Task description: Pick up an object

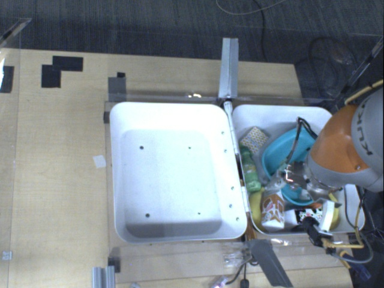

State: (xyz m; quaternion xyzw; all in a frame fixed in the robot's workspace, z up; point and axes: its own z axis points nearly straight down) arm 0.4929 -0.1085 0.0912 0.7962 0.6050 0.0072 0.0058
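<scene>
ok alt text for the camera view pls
The grey and orange arm reaches from the right down into the right bin, which is crowded with a blue bowl, a green bottle and other small items. The left bin sits beside it on the wooden bench.

Jumble of objects in the right bin [282,111]: blue bowl [282,152], green bottle [250,171], patterned packet [254,138].

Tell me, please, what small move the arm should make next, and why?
Probably a short, straight descent. The end effector sits low in the right bin, above the blue bowl and beside the white carton, and no object shows between its fingers, so the pick looks undone.
</scene>
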